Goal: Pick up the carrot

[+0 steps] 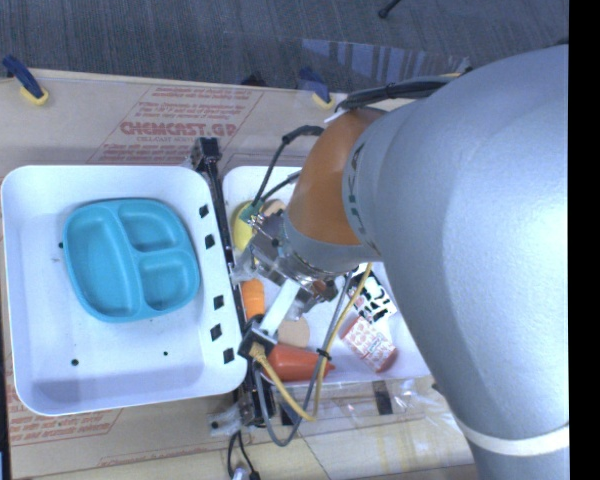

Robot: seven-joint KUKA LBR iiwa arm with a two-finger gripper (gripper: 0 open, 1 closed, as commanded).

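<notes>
An orange-red tapered piece, which looks like the carrot, lies near the front edge of the right bin. A shorter bright orange piece lies against that bin's left wall. My gripper is low inside the right bin, just above and right of the short orange piece and a little behind the tapered one. The wrist and its metal parts cover the gripper's tip, and nothing is visibly held.
The left bin holds a blue divided plate. The right bin also holds a yellow item, a pale block, a red-and-white packet and a black-and-white item. The arm covers much of this bin.
</notes>
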